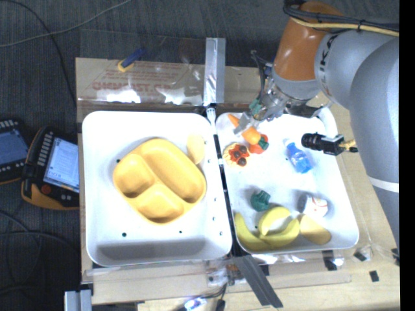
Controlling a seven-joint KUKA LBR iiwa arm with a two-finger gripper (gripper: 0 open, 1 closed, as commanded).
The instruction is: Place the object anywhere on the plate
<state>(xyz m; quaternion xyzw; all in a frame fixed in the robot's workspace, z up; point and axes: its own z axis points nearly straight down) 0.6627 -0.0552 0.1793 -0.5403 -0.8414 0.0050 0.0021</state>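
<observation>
Yellow plate (pixel 159 179) in left bin (pixel 104 229), arm (pixel 305 44) slanting into right bin (pixel 277 173)'s far corner, by orange toy (pixel 249 136) (grip: cannot tell)

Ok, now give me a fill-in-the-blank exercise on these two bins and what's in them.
1. In the camera view, the plate lies in the bin on the ____.
2. The plate's colour is ____.
3. The tool hovers over the other bin, on the view's ____.
4. The curved yellow fruit at that bin's near edge is a ____.

Missing words: left; yellow; right; banana.
</observation>
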